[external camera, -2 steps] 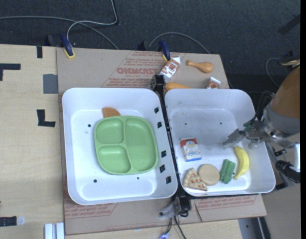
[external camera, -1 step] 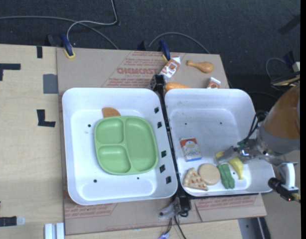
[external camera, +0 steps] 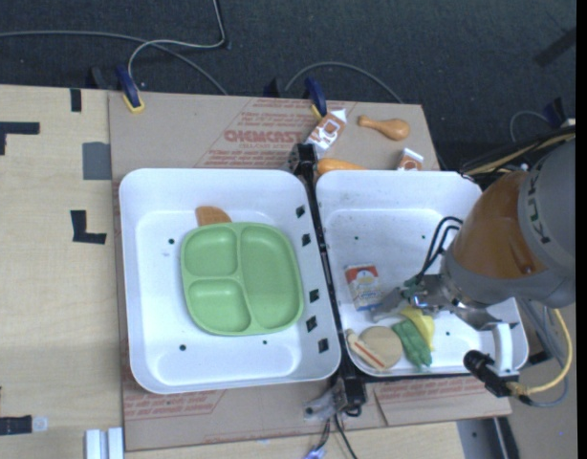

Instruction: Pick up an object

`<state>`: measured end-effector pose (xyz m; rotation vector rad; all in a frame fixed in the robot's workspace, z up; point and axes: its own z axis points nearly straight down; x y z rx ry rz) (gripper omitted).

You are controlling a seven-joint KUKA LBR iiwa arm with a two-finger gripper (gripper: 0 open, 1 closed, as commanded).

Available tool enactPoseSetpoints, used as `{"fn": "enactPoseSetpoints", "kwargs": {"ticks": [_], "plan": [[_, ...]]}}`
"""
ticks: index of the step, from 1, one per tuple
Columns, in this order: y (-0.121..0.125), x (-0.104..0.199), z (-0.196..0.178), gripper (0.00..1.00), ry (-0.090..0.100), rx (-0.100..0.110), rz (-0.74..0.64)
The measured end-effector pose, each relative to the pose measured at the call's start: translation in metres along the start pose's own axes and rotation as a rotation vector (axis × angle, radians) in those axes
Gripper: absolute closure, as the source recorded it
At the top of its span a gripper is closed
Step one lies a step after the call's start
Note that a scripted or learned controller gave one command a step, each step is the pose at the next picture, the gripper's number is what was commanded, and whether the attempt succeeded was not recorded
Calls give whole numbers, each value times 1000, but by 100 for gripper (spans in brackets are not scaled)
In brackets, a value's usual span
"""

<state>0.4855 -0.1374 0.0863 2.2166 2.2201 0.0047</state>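
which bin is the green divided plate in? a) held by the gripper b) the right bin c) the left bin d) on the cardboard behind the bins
c, the green divided plate lies flat in the left bin, while the gripper is over in the right bin near the small carton and the toy food.

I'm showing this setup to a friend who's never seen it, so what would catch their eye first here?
Probably the pale green divided plastic plate in the middle of the left white bin. Next, the grey arm with the orange band reaching into the right white bin, its gripper low among a cluster of toy foods near that bin's front edge: a small red and white carton, a round tan sandwich and a green vegetable.
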Motion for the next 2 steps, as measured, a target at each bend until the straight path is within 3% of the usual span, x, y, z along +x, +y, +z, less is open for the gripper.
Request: {"fn": "enactPoseSetpoints", "kwargs": {"ticks": [1, 2], "plan": [[0, -1, -10, 100, -2, -1, 1], [26, 120, -98, 100, 3, 6, -1]]}}
